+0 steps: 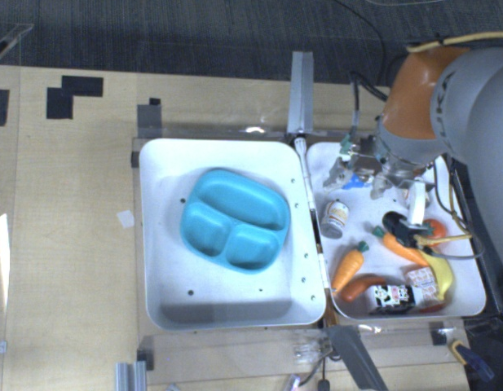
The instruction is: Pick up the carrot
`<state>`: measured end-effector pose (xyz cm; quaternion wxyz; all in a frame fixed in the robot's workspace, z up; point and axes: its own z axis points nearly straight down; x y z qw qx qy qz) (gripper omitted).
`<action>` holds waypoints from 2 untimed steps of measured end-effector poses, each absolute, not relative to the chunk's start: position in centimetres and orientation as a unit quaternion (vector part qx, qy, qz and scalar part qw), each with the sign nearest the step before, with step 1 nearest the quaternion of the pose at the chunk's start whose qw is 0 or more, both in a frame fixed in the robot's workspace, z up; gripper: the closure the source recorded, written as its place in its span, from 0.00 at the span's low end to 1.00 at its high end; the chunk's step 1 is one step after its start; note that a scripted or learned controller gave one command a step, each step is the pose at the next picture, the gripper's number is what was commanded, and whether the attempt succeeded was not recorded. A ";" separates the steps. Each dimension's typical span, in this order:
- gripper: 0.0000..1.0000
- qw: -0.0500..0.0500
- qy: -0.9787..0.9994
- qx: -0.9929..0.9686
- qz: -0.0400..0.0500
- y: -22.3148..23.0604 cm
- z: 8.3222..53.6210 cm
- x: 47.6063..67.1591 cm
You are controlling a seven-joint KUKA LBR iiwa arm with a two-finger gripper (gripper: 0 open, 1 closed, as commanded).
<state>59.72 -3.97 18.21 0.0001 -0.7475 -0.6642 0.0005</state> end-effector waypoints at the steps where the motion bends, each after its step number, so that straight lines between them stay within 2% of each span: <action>1: 0.00 0.001 -0.735 -0.678 0.001 -12.1 11.3 54.6; 2: 1.00 0.002 -0.736 -0.677 0.001 -12.0 12.1 54.8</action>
